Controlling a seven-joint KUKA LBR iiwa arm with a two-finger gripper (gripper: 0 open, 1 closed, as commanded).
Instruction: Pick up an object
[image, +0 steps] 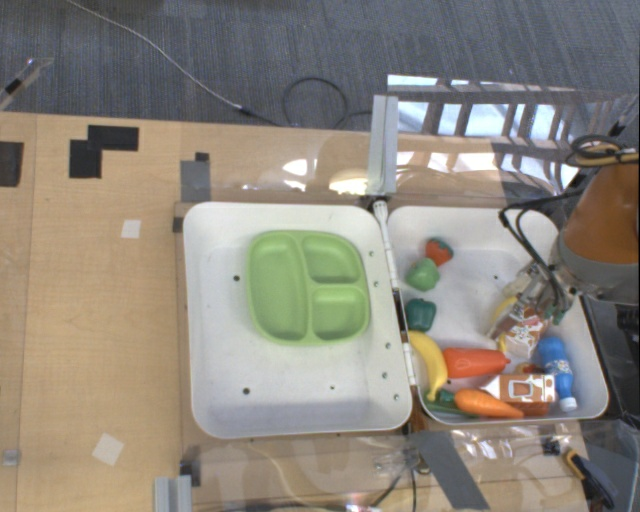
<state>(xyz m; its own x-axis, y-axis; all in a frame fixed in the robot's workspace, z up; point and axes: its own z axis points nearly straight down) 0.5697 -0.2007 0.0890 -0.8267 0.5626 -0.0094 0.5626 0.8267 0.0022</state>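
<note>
The right bin (480, 235) holds several toy foods. A red piece (437, 250) and a light green pepper (423, 275) lie at its upper left, with a dark green piece (420, 314) below them. Along the near edge are a yellow banana (432, 362), a red-orange piece (475, 360), an orange carrot (482, 403), a brown carton (526, 388) and a blue bottle (555, 366). My gripper (530, 303) hangs low over the right side of this bin, just above a small white and red packet (520, 337). Whether it touches the packet is unclear.
A light green divided plate (305, 287) lies in the left bin (215, 380). A metal post (382, 140) and a clear frame stand behind the bins. Black cables (525, 225) loop over the right bin's far right corner.
</note>
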